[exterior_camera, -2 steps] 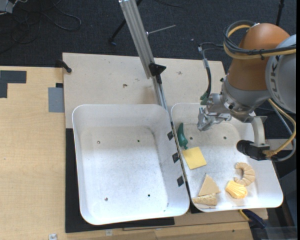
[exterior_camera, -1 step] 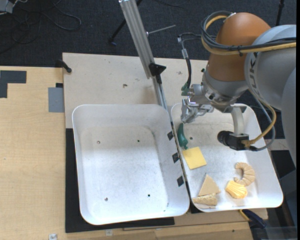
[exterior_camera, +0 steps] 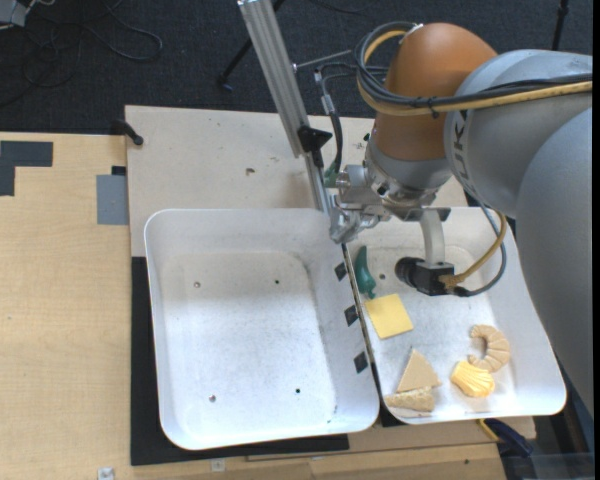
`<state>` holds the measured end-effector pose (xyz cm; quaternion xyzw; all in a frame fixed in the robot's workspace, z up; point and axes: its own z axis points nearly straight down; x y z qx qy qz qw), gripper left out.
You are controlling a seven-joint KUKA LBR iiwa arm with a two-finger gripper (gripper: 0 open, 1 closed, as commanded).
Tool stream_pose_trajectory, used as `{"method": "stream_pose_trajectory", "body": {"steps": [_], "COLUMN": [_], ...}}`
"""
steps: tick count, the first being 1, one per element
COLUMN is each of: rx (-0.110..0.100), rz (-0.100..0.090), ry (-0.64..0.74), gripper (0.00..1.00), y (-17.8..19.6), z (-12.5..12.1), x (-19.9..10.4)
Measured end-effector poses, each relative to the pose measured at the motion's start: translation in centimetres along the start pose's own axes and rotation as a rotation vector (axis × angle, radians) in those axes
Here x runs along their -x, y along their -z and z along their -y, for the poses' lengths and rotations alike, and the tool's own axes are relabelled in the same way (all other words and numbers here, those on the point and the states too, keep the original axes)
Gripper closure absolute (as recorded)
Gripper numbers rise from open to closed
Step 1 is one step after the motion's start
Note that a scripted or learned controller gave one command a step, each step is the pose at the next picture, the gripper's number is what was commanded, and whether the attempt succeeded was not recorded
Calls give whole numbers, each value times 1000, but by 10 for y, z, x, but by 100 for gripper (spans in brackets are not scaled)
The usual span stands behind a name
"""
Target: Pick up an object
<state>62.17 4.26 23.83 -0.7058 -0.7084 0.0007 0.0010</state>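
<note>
Camera view is showing you the arm (exterior_camera: 500, 118) reaching in from the right, gripper (exterior_camera: 347, 230) sitting low at the back left corner of the right bin (exterior_camera: 540, 393), by the divider. Whether it's open or closed, you can't tell. Objects are lying in the right bin: a yellow square (exterior_camera: 389, 316) just beside a green piece (exterior_camera: 363, 273), a tan wedge (exterior_camera: 417, 373), a yellow lump (exterior_camera: 472, 379) and a curled pastry-like piece (exterior_camera: 491, 345). Left bin (exterior_camera: 180, 408) is sitting alongside.
</note>
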Motion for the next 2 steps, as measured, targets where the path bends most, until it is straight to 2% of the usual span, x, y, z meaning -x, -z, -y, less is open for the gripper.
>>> {"method": "stream_pose_trajectory", "body": {"steps": [1,2], "rx": [0,-1], "rz": [-1,2], "ry": [0,1], "gripper": [100,0], "y": [-7,-7], "z": [-7,-6], "x": [-46,-45]}}
